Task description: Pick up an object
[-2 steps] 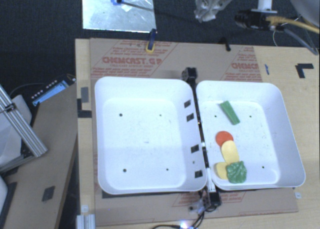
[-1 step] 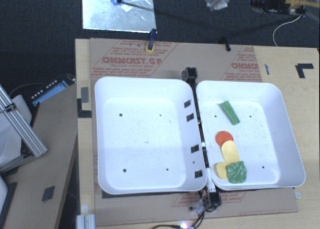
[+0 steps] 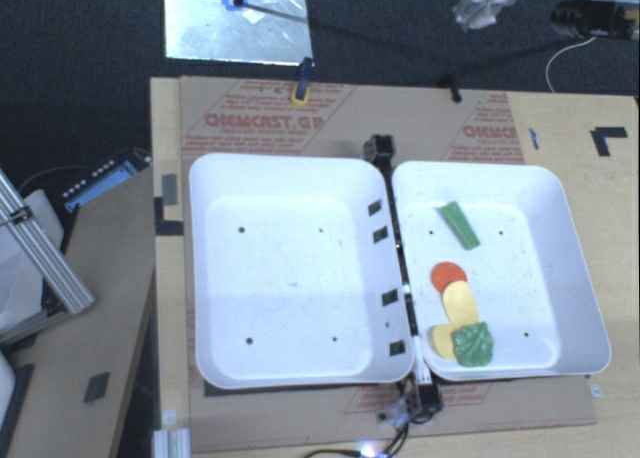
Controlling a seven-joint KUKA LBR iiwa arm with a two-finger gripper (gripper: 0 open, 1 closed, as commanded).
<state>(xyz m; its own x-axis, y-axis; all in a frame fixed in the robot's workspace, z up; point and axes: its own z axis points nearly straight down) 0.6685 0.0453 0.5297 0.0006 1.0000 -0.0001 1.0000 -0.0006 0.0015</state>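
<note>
1. The pincer [image 3: 484, 8] hangs at the top of the view, above the dark floor and beyond the far edge of the tabletop [image 3: 420, 111], well apart from both bins. It is pale and blurred, so whether it is spread or pressed together cannot be told; nothing shows pinched in it.
2. The right bin [image 3: 570, 246] holds all the small objects, gathered toward its left half.
3. A green bar [image 3: 460, 224] lies tilted near the bin's far left part, apart from the rest.
4. Nearer the front, an orange-red disc [image 3: 448, 274] touches a yellow rounded piece [image 3: 460, 301] just below it.
5. A second yellow piece [image 3: 441, 340] lies at the front left corner, touching a crinkled green piece [image 3: 473, 344], perhaps a toy leafy vegetable.
6. The left bin [image 3: 290, 276] sits just beside the right one, their inner rims meeting along a row of black clips [image 3: 383, 236].
7. A shiny metal sheet [image 3: 235, 6] lies on the floor beyond the tabletop.
</note>
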